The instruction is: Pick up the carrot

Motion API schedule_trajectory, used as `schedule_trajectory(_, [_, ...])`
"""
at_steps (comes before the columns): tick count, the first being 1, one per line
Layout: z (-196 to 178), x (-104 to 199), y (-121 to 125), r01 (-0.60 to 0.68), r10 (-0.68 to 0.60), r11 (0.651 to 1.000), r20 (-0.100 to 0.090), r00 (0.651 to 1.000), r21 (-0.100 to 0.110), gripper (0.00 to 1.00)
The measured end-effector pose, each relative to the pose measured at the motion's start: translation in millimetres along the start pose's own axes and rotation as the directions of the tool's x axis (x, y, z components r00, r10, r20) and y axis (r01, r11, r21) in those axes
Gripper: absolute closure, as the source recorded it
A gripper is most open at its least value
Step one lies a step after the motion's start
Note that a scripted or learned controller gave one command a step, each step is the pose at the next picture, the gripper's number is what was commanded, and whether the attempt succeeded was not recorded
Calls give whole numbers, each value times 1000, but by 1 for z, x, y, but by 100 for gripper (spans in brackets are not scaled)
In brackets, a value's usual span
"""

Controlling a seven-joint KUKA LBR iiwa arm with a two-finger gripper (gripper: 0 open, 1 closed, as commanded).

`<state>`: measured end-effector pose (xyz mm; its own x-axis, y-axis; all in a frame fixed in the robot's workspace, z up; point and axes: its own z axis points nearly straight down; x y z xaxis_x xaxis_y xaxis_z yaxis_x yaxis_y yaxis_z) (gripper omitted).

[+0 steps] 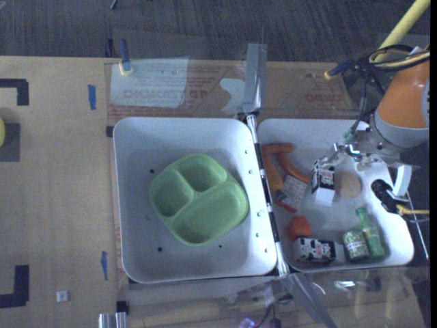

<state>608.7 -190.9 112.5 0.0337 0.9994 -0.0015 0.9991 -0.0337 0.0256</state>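
Carrot (279, 161) lies in the right bin (407, 248), along its left wall near the far corner, bent, its lower end touching a small packet (293, 193). It looks like a light, stiff plastic toy, smooth and likely slippery; the free upper stretch seems the best place to pinch, across its width. The gripper (341, 154) hovers above a small carton (323, 184) mid-bin; I cannot tell how its jaws stand. Reversed print on a clear sheet (151, 86) at the desk's far edge is unreadable.

A pale wooden bench (54, 203) marked with blue tape (91, 96) stands on dark carpet (273, 12).
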Motion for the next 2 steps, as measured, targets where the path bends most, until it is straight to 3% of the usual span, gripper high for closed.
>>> schedule_trajectory(1, [3,17,-68,252,-251,967,18,968,-28,0])
schedule_trajectory(2, [-42,0,-41,344,-344,939,-10,939,23,0])
